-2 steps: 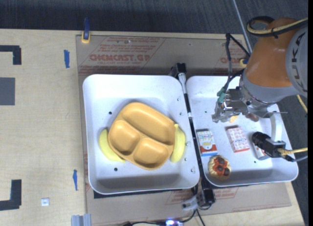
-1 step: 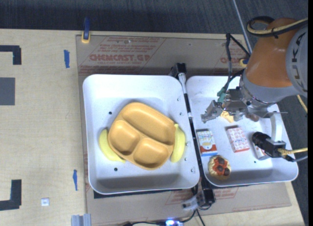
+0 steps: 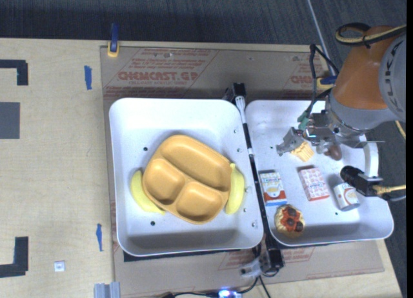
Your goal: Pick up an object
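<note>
Two shallow white bins (image 3: pixel 122 161) are set side by side, so that things can be taken from either. In the right bin, small packets lie spread apart, which leaves room for a grasp. The grey two-finger gripper (image 3: pixel 298 143) is lowered at 11 o'clock of that bin, over a small yellow block (image 3: pixel 303 154); whether it is gripped cannot be told.

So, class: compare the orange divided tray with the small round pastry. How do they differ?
The orange divided tray lies in the left bin; the small round pastry lies in the right bin. The tray is far larger, nearly filling its bin, while the pastry is small. The tray is plain orange; the pastry is brown with red and dark patches. Both rest flat.
</note>
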